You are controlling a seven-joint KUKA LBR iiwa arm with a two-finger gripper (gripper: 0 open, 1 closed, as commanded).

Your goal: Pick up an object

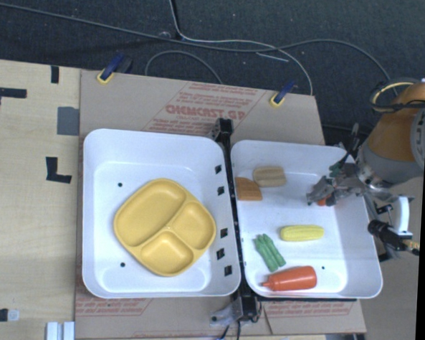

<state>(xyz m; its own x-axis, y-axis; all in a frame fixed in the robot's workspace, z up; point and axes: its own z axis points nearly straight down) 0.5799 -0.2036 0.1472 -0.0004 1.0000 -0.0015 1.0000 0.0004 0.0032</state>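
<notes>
We see the gripper (329, 192) low over the right bin (358, 282), near its right wall, prob. lining up on the toy food. Corn (301, 234) lies just below-left of it; carrot (290, 278), green beans (270, 252) and bread pieces (268, 176) sit further off. Fingers too small and dark — can't tell if spread or pressed together. Arm cut off at right.

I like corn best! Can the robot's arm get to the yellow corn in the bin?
Probably yes. The gripper hovers over the right bin, just above the corn, which lies by itself with nothing on top and bare white floor between them.
</notes>
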